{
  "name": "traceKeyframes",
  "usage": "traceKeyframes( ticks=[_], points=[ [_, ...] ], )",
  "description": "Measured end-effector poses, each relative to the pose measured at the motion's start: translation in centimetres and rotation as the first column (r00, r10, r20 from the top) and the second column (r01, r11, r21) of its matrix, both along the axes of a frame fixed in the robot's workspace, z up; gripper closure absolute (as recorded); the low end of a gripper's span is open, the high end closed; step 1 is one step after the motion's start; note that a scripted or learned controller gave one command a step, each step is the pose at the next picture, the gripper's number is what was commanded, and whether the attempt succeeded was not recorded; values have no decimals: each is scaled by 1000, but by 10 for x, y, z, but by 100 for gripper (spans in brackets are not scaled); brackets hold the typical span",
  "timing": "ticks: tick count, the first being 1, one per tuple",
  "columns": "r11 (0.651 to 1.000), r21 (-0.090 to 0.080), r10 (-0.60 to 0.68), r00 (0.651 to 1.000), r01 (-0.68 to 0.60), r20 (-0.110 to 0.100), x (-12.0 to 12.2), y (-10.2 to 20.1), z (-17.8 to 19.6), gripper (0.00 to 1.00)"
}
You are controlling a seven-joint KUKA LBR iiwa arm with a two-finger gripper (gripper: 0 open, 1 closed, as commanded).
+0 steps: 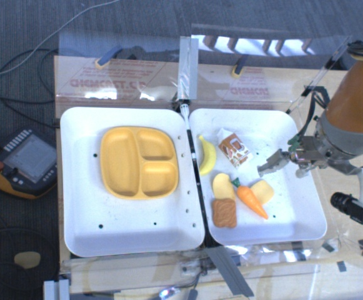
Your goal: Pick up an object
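1. The likely things to pick up lay bunched in the right bin: a carrot lying at a slant, touching a pale yellow chunk on its right and a yellow lump on its left, with a brown waffle-like square just below that lump.
2. A banana lay along the bin's left wall, and a small brown-and-white packet sat just beside it, a little apart from the cluster.
3. The gripper hung over the right side of that bin, near the pale chunk but apart from it, with nothing between its fingers; they seemed slightly spread, though from this slant I could not tell for sure.
4. The risk, as I judged it: the pieces were packed so tightly that a descending finger could land on a neighbour, nudge the carrot aside, or pinch two things at once and drop both.
5. The left bin held a yellow divided tray.
6. The arm was cut off at the right edge, and the fingertips blurred against the white floor.
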State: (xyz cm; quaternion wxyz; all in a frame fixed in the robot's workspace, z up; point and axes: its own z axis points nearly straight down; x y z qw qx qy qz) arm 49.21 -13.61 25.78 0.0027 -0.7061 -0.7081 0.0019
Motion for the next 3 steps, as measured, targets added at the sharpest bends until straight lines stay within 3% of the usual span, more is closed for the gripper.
traceKeyframes(
  ticks=[1, 2, 3],
  points=[
    [995, 2, 97, 995, -97, 0, 8, 3, -106, 0],
    [1000, 1, -24, 1000, 24, 15, 7, 23, -168, 0],
    [1000, 3, -23, 1000, 23, 15, 9, 24, -161, 100]
  ],
)
